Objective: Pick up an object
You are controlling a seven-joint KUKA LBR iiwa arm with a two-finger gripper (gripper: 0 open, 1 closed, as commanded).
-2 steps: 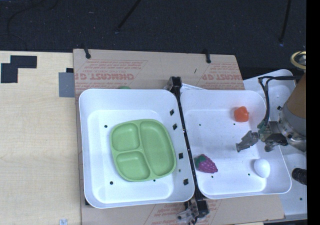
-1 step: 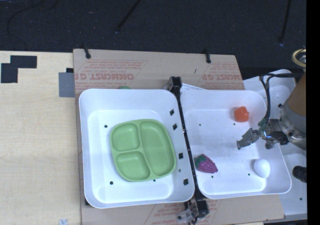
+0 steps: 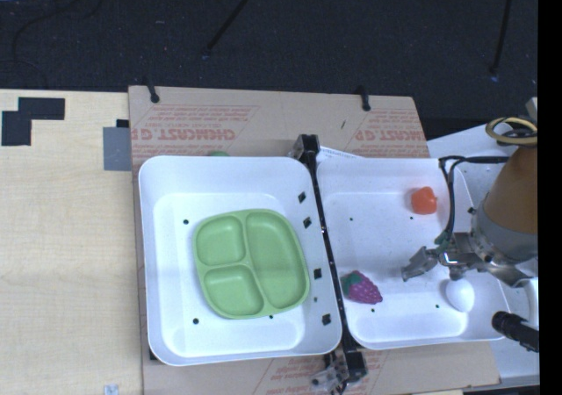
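The right bin [image 3: 386,332] holds three things. A small orange object [image 3: 424,200] rests near its far right side. A purple grape bunch with a green top [image 3: 360,287] lies by its left wall, toward the front. A white egg-like object [image 3: 458,295] sits at the front right. My gripper [image 3: 436,260] hangs low over the right bin, just left of and above the white object, right of the grapes. Its fingers [image 3: 415,267] point left and look spread, with nothing between them.
The left bin [image 3: 167,332] carries a green three-compartment plate [image 3: 251,262]. A black clamp strip [image 3: 316,244] runs between the two bins. Cardboard [image 3: 263,125] lies under both bins. The arm's orange band [image 3: 518,191] rises at the right edge.
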